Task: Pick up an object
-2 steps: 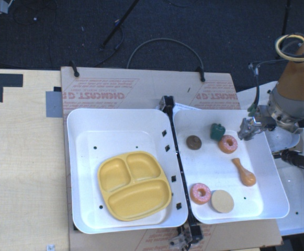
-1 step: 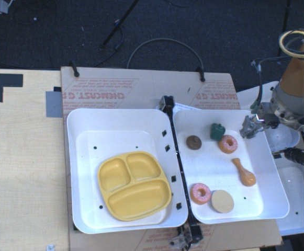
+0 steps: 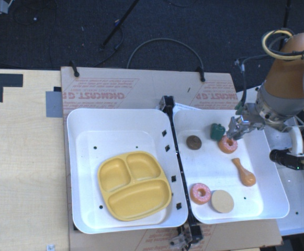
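I take the pink doughnut [image 3: 228, 145] as the thing to pick: it lies flat in the right bin [image 3: 277, 203], round, with no long axis to speak of, hole facing up. My tool [image 3: 236, 129] sits right above it, at its upper edge; whether they touch I cannot tell, nor whether the tool is clenched or released. Just left of the tool is a small green block [image 3: 217, 131], and further left a brown ball [image 3: 194, 143]. Below the tool lies an orange drumstick [image 3: 244, 172], its long axis running from upper left to lower right, fat end lower right. Further down sit a second pink doughnut [image 3: 200, 193] and a tan disc [image 3: 222, 201], touching. The left bin [image 3: 83, 140] holds a yellow divided plate [image 3: 135, 185]. Both bins rest on cardboard [image 3: 131, 90] on the pale wooden desk [image 3: 21, 166]; beyond it, dark carpet [image 3: 63, 30] with cables.
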`<state>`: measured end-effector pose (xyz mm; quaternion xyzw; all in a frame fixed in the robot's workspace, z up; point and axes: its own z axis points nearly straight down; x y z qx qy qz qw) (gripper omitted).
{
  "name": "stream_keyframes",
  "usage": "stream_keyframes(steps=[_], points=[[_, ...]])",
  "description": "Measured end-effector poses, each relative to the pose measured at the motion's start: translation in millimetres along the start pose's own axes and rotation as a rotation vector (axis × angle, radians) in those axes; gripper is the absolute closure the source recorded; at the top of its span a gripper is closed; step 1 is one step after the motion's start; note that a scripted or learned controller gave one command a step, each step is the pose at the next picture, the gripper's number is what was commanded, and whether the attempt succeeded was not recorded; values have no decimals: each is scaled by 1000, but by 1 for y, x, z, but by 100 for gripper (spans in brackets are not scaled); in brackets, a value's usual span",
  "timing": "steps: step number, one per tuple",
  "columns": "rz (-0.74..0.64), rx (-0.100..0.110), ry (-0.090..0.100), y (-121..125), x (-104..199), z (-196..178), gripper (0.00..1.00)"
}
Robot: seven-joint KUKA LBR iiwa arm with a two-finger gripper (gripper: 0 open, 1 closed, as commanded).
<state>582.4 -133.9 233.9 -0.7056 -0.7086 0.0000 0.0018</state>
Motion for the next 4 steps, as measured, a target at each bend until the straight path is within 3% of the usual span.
stream_keyframes(steps=[1,3,4], points=[[1,3,0,-24,50,5,100],[0,2,0,-41,152,-8,100],[-1,4,-1,-49,205,7,100]])
